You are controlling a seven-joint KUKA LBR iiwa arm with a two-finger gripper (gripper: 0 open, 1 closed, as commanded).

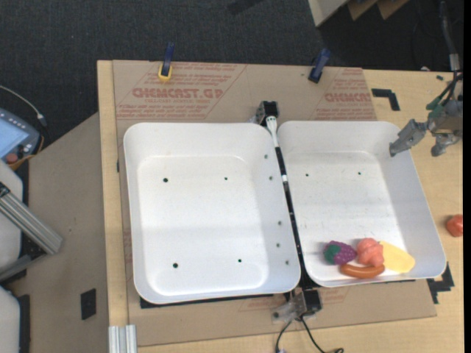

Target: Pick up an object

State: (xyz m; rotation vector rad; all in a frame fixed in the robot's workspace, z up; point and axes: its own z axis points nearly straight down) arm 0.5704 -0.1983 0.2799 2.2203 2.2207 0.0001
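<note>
Right bin [353,197], near-right corner: purple grape bunch [339,252], orange-pink toy [371,251], yellow piece [398,259] and orange sausage [362,271], clustered and touching. Left bin [199,212] alongside. Claw [421,139]: at right bin's far-right rim, fingers spread apart, nothing between them. Small orange item [454,226] on worktop [221,79], right edge.

The arm [450,116] is cut off at the right edge; an orange object [455,226] there looks partly cropped.

Toys [366,258] cluster in the right bin's [346,160] near corner (left bin [199,212] alongside).
</note>
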